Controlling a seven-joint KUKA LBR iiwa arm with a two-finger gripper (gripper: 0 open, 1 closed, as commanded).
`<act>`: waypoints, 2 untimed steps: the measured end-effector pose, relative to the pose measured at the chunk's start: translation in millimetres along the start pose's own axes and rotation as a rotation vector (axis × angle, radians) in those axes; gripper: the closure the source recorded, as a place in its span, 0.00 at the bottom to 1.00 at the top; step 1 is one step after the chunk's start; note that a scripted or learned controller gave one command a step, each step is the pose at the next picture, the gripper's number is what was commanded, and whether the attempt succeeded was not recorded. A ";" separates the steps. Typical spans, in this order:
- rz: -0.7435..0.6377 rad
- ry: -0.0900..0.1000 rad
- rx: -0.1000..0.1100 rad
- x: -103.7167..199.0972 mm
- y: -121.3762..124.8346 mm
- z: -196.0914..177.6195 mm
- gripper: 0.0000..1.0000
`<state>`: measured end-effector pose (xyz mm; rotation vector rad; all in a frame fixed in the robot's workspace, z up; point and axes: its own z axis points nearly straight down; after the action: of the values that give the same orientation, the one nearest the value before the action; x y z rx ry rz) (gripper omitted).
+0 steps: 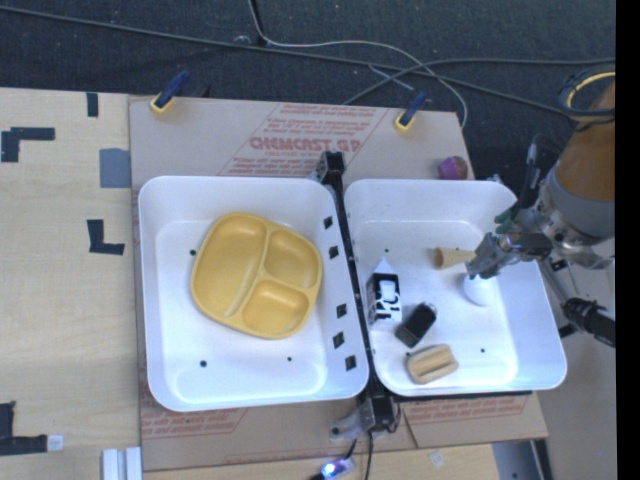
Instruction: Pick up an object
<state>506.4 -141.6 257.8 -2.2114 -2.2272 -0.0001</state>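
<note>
Tan block (432, 363) lies well apart from gripper (487, 264); its grip can't be told

Two bins sit side by side on a board on the bench: the left bin (160, 268) holds a divided tray (257, 274) near its middle, and the right bin (530, 358) holds several small items. In the right bin, a small box (384, 297) lies by the left wall, a dark block (416, 324) just right of it, and a loaf-shaped block (432, 363) near the front. A short cylinder (451, 258) lies farther back, with the gripper (487, 260) just to its right over a small round object (479, 290).
</note>
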 end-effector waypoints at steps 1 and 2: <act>0.001 -0.001 0.002 55.7 5.5 18.6 1.00; -0.001 -0.001 0.002 119.7 8.0 22.7 1.00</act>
<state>513.5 -21.8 235.4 -2.2101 -2.2275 0.0027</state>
